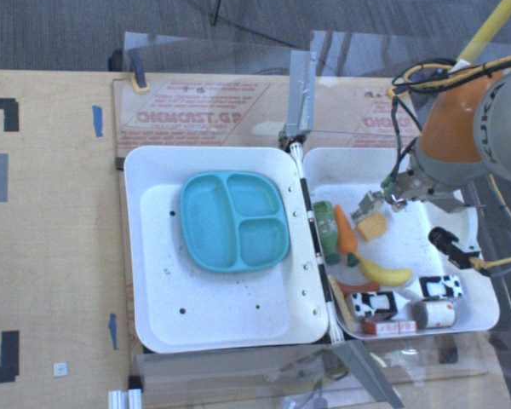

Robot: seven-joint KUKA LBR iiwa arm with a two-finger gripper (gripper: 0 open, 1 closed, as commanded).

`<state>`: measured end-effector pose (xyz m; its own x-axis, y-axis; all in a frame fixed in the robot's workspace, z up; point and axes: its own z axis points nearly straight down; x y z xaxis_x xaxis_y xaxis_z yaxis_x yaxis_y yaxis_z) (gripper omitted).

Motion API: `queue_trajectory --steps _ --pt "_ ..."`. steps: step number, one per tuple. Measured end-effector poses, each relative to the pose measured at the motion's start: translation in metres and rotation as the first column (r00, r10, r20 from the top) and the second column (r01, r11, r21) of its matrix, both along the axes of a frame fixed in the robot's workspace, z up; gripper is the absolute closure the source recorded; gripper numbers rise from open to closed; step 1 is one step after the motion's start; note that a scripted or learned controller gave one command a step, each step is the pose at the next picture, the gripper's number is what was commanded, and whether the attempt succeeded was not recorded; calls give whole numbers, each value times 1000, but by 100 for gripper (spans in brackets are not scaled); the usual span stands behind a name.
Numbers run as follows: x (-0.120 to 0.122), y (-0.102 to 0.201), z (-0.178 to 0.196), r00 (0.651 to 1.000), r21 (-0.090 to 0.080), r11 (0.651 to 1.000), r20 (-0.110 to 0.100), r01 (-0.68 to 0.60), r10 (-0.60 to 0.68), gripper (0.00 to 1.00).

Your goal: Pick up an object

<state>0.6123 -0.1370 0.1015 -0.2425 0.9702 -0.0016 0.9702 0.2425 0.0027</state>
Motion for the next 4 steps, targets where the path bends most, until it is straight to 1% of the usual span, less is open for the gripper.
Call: queue_trajectory --steps 1,2,3,4 --pt "-73 18 -12 998 -3 998 8 -60 60 0" --pt "-8 29 -12 1000 -3 1000 9 20 -20 0" --pt "-7 29 -1 1000 -5 1000 14 21 -20 100" --pt "-12 65 84 998 0 998 -1 61 -61 100"
